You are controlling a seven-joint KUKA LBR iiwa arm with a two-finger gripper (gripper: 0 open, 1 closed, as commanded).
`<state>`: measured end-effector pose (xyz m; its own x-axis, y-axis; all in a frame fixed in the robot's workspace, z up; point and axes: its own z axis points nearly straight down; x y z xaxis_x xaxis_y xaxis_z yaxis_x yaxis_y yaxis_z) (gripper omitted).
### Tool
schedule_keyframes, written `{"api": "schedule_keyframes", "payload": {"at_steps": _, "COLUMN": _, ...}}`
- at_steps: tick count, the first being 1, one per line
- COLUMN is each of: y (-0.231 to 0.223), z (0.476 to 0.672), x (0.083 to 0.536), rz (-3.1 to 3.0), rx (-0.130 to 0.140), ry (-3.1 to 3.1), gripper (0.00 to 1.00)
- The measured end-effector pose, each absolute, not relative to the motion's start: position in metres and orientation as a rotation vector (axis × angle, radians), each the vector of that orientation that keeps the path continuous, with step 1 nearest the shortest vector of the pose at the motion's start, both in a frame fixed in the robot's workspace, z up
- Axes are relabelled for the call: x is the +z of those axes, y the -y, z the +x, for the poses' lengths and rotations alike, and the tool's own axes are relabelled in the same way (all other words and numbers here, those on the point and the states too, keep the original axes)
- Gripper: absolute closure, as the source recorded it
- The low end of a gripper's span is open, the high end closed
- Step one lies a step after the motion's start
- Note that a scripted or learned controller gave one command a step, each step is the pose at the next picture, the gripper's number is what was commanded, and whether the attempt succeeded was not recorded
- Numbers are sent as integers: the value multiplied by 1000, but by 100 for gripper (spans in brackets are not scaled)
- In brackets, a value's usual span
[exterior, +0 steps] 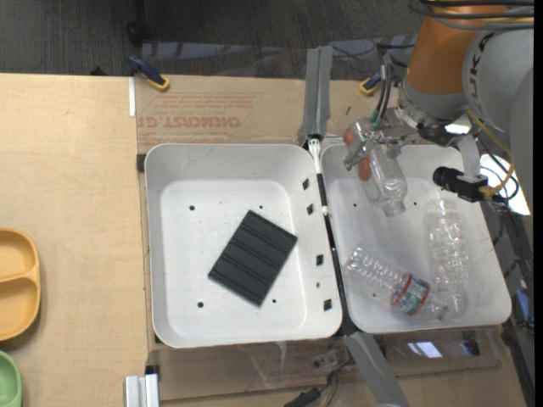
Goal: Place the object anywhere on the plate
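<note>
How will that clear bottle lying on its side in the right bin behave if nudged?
The clear bottle lies on its side, so it would probably roll. It looks like thin, empty, crinkled plastic: likely light, and apt to dent under the gripper. Its glossy, rounded surface may slip.

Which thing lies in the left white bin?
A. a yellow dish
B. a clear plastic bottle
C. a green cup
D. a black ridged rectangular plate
D. The black ridged plate lies flat and askew on the floor of the left bin, while the clear bottles lie in the right bin and the yellow dish sits out on the bench.
</note>
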<state>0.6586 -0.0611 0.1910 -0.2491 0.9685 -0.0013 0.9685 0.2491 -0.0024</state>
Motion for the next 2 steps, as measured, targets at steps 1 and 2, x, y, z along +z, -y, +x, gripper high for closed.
{"api": "schedule_keyframes", "payload": {"at_steps": 1, "y": 43, "z": 604, "x": 238, "rz": -1550, "rx": 3, "ry": 2731, "gripper": 100}}
{"api": "schedule_keyframes", "payload": {"at_steps": 2, "y": 14, "z": 584, "x": 265, "rz": -1375, "rx": 2, "ry": 2824, "gripper": 100}}
